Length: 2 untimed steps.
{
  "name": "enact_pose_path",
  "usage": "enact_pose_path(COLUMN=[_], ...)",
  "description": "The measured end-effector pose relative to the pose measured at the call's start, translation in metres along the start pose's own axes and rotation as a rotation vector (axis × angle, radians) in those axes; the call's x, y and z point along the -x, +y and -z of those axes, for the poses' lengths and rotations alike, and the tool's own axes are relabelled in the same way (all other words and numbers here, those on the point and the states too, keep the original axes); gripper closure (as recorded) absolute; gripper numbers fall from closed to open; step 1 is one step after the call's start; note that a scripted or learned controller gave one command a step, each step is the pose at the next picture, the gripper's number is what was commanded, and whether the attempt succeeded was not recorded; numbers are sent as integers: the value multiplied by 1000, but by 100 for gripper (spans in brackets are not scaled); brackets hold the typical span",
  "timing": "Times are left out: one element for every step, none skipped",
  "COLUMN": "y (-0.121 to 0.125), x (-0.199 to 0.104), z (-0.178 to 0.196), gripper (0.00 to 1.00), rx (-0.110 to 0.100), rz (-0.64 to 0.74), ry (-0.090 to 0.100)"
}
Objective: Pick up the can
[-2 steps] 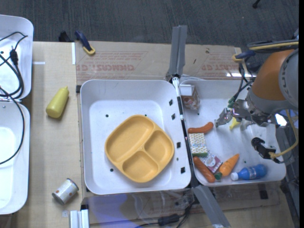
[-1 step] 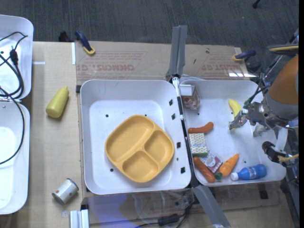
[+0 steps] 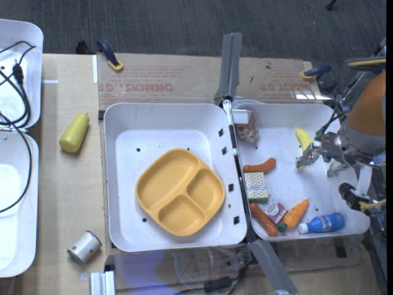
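Note:
The can (image 3: 84,246) is small and silver with a red mark. It lies on its side on the wooden bench, outside both bins, just off the front left corner of the left bin (image 3: 116,165). My gripper (image 3: 319,163) hangs over the right side of the right bin (image 3: 276,112), far to the right of the can. It is open with nothing between its fingers. A yellow banana (image 3: 303,138) lies just behind it.
A yellow divided plate (image 3: 180,192) sits in the left bin. The right bin holds a sausage (image 3: 260,165), a green box (image 3: 256,186), a carrot (image 3: 295,214), a blue bottle (image 3: 322,224) and a small carton (image 3: 245,128). A yellow squeeze bottle (image 3: 74,133) lies on the bench's left side.

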<state>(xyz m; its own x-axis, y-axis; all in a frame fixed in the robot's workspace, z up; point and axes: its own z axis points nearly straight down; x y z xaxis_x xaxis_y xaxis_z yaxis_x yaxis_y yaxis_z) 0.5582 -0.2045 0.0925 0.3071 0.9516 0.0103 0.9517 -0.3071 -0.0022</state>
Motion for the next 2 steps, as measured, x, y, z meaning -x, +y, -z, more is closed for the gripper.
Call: enact_pose_path(y=[0, -13], x=[0, -38], z=[0, -1], gripper=[0, 0], rx=[0, -1], rz=[0, 331], ry=[0, -11])
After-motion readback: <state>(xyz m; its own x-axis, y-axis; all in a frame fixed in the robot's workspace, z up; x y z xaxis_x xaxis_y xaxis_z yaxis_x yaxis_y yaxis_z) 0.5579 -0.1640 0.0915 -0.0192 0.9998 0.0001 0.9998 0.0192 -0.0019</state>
